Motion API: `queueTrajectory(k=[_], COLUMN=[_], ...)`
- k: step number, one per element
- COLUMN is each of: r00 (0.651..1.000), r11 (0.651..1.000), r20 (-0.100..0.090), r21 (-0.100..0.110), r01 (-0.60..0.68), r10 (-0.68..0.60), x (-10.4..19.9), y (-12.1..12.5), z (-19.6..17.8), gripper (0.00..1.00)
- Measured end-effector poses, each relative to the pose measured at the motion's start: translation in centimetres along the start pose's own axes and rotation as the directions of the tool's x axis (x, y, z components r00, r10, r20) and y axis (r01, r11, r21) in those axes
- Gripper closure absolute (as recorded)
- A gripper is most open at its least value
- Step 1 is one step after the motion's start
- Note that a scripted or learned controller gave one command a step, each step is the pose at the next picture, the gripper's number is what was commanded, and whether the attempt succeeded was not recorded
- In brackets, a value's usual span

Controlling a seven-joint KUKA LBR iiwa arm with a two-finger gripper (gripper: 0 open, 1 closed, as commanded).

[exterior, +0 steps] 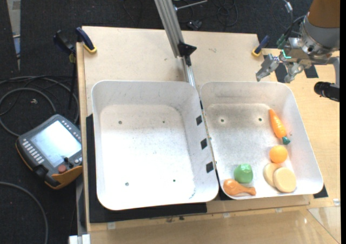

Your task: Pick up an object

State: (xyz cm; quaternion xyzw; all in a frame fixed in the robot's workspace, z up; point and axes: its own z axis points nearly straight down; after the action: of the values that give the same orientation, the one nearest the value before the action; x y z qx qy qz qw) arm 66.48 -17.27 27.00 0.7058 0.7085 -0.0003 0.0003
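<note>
step: reach | fingers (277, 70) spread, holding nothing, above right bin's (303, 129) far rim | advice: descend straight over carrot (278, 125), close across its narrow width, clear of wall

Both bins look like thin matt white plastic w/ fine dark speckling on the floors: left bin (108, 129), right bin (238, 124). Tabletop (140, 53) is pale wood, matt, lightly scuffed. Toy food looks smooth moulded plastic – carrot (277, 124) w/ slight sheen, orange ball (278, 154) glossy-ish, green piece (244, 173) shiny, beige pieces (280, 178) matt, drumstick-shaped piece (238, 188) smooth. Slanted pole (165, 7) – brushed metal, silver. Gripper (277, 70) is bare grey metal; arm's orange band (327, 2) satin. Pendant (50, 151) has grey plastic casing and glossy screen.
</note>
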Motion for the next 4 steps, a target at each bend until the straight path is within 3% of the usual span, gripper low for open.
queueTrajectory(k=[3,4], r00=[1.0,1.0], r11=[1.0,1.0], r20=[-0.001,0.0], r21=[0.005,-0.003], r01=[-0.003,-0.004], r10=[0.003,0.004], x=[1.3,1.3], y=[-0.4,-0.2], z=[16.9,15.5], gripper=[0.0,1.0])
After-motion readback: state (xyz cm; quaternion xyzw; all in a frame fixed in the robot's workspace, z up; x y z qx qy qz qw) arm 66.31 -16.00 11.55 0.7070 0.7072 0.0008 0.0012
